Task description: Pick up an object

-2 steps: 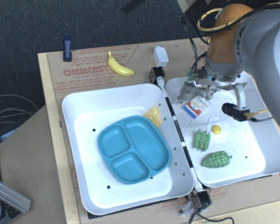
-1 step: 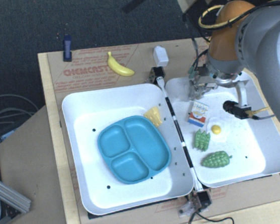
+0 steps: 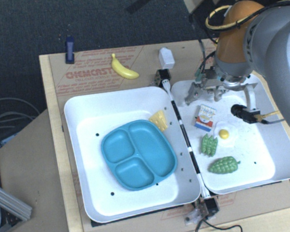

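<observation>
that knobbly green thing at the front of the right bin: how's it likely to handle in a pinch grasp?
The knobbly green thing looks like a small plastic toy fruit, so probably light and stiff. Its oval shape and bumpy skin may let it roll or twist out. It lies apart from its neighbours, so approach looks easy.

"CHEMCAST" on the cardboard sheet

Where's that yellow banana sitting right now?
The yellow plastic banana lies outside both bins, on the brown board beyond the left white bin's far rim, near red lettering.
</observation>
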Robot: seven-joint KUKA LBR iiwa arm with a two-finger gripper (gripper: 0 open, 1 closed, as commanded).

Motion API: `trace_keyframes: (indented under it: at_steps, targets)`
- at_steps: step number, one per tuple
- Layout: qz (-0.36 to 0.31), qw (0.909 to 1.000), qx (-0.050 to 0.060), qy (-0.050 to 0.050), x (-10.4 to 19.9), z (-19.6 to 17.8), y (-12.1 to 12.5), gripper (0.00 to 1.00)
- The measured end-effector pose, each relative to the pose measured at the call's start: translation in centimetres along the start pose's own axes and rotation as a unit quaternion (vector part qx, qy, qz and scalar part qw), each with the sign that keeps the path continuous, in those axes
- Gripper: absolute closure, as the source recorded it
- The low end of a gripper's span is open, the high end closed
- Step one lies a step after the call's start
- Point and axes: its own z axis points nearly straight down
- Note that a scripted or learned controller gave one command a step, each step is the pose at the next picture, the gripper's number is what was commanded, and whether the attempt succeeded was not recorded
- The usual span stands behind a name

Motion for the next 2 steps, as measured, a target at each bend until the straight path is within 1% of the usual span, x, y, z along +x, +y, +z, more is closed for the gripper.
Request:
trace_keyframes:
  at_steps: [1, 2]
  targets:
    - [0.001, 1.0000, 0.003, 0.002, 0.0, 1.1, -3.7, 0.00]
    - [0.001, 1.0000, 0.002, 0.002, 0.0, 0.0, -3.6, 1.00]
